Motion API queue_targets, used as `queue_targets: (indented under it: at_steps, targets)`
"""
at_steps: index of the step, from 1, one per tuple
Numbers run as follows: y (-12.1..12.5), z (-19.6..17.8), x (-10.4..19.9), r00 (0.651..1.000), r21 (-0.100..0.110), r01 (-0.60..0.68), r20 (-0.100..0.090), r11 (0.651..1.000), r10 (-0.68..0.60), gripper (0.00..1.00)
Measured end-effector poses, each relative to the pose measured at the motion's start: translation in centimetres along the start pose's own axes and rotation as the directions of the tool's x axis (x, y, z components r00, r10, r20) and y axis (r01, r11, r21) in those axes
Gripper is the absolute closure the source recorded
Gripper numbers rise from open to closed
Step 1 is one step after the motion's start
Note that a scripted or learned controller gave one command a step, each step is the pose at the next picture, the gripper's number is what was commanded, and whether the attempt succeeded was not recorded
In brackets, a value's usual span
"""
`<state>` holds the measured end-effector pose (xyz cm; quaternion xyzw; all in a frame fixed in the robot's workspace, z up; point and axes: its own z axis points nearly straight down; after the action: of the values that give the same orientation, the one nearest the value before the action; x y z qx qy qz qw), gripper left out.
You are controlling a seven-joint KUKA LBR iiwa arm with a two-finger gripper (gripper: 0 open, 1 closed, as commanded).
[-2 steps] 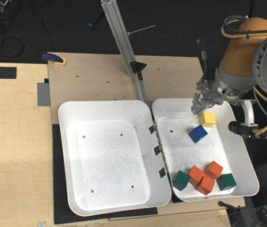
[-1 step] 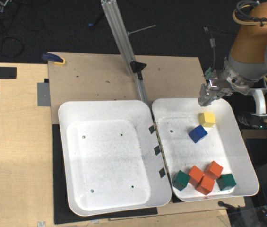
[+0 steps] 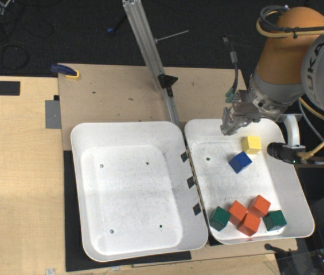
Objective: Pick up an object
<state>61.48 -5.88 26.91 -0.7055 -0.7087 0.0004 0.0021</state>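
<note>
- On bench (image 3: 121,96): tan board bearing two shallow white bins side by side, dark floor with cables behind.
- Left bin (image 3: 87,153): bare white floor with a few dark specks, near corner hanging over black mat at front edge.
- Right bin (image 3: 296,211): holds all the blocks, touching left bin along the shared rim, three small black clips on that seam.
- Arm (image 3: 291,44): reaching in from right, orange band above grey wrist, poised over far end of right bin.
- Aluminium rail (image 3: 147,44): slanting from top centre down toward the gap between bins, black bracket partway along.
- Gripper (image 3: 230,128): pointing down over far left part of right bin, just above its floor; nothing visible between fingers, but opening too blurred to judge, so cannot tell.
- Yellow block (image 3: 253,144): just right of gripper, near far end of right bin, apart from fingers.
- Blue block (image 3: 240,162): just beside yellow block, toward front, tilted diamond-wise.
- Orange blocks (image 3: 249,213): three clustered at near end of right bin, touching one another.
- Green block (image 3: 219,217): at left of cluster, touching an orange block.
- Second green block (image 3: 274,220): at right of cluster, near bin's front rim.
- Blue-and-yellow clamp (image 3: 65,70): at far left corner of board, well apart from bins.
</note>
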Motion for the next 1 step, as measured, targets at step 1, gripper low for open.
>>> queue_targets:
  at_steps: [1]
  targets:
    - [-1.57,1.91,4.91,1.000,0.003,0.000,0.000,1.000,0.000,1.00]
